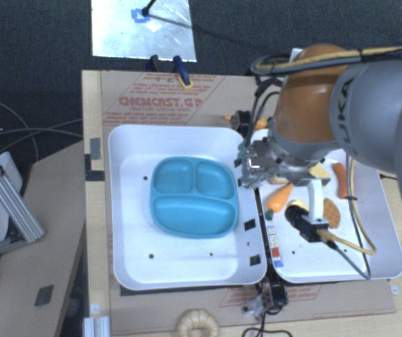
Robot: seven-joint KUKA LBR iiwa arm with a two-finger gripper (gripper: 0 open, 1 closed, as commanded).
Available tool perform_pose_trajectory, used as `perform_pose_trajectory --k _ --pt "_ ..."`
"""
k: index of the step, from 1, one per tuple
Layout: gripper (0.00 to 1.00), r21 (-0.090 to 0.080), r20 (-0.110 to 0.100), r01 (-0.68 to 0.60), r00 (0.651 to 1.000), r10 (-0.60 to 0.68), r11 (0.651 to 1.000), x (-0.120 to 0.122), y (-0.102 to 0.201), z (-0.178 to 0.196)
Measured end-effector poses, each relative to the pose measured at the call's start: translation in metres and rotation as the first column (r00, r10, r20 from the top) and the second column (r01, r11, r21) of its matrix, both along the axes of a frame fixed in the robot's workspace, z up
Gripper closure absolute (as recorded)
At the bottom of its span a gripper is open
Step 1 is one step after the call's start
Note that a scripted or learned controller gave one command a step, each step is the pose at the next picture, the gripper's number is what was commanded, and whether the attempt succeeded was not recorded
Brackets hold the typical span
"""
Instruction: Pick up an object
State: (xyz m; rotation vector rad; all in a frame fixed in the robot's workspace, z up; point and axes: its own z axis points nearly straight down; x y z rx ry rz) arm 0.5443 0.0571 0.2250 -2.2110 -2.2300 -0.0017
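My gripper (256, 168) hangs low over the left edge of the right bin (379, 258), under the orange-banded wrist. Just right of it lies an orange carrot-shaped piece (279, 197), close to the gripper but not visibly held. Further right in the same bin lie a red sausage-like piece (340, 179), a brown speckled flat piece (332, 214), a white strip (316, 196) and a yellow wedge (319, 171). The arm covers the back of that bin.
The left bin (134, 258) holds a blue divided plate (192, 195) at its middle. The ridge between the two bins runs just below the gripper. A foil sheet (143, 20) lies behind the bench, and a pale ring (198, 323) lies at the bench's front.
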Motion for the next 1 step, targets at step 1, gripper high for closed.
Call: perform_pose_trajectory --k 1 --pt "1.00 0.000 0.000 0.001 1.000 -0.001 1.000 -0.0065 0.0215 -0.0007"
